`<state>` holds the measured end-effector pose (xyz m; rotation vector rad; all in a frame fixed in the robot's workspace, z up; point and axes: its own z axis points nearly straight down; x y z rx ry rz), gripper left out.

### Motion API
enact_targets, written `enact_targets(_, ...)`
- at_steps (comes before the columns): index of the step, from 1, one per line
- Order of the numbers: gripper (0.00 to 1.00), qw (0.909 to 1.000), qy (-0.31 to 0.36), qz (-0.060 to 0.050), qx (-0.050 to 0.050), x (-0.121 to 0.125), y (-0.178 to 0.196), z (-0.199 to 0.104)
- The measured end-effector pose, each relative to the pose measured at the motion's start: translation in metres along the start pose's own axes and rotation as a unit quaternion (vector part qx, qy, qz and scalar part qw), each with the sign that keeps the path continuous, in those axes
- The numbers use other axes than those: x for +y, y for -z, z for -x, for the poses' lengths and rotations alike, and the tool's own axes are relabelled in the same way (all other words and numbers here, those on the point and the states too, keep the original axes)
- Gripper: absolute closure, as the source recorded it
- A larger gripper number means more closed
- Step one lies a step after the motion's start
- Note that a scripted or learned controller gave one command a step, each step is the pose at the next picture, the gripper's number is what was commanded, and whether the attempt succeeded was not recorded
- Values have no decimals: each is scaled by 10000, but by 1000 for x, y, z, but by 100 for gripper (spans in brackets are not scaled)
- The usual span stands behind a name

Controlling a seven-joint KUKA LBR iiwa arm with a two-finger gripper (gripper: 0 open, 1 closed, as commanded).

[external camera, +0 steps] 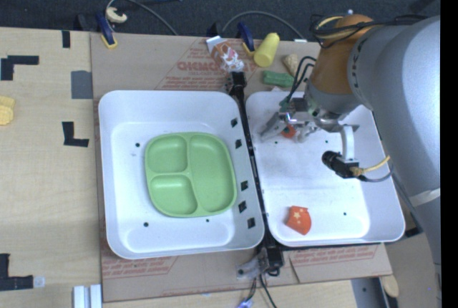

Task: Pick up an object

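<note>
White plastic makes the two shallow bins, which sit side by side on a brown cardboard sheet (179, 70) on the bench. The left bin (122, 113) holds a green plate (190, 174) with three little sections. The plate lies flat in the middle of that bin.

The right bin (358, 224) holds an orange-red object (299, 220) near its front edge. It lies by itself, well apart from the arm.

The big grey arm (408, 106) reaches in from the right. It has an orange band (336, 63) above the wrist. The gripper (288, 124) is down low over the back part of the right bin, and it points to the left. A small red thing (288, 132) shows just at the metal tips. It is too small and too hidden to tell if the jaws are clamped on it, so I cannot tell if the jaws are apart or together. A black cable piece (338, 163) hangs just under the wrist.

Behind the bins some other things lie on the cardboard. There is a yellow object (267, 49), a green object (276, 78) just below it, and a small red and white packet (226, 54). Thin cables (143, 2) run over the dark floor at the back. A yellow thing (6, 112) sits at the far left edge of the wooden bench.
</note>
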<state>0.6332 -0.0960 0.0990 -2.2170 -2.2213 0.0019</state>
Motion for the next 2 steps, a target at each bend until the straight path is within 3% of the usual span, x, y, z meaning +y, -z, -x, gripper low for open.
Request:
enact_targets(1, 0, 10000, 1, 25, -8, 36, -13, 21)
enact_targets(2, 100, 10000, 6, 28, -22, 36, -3, 21)
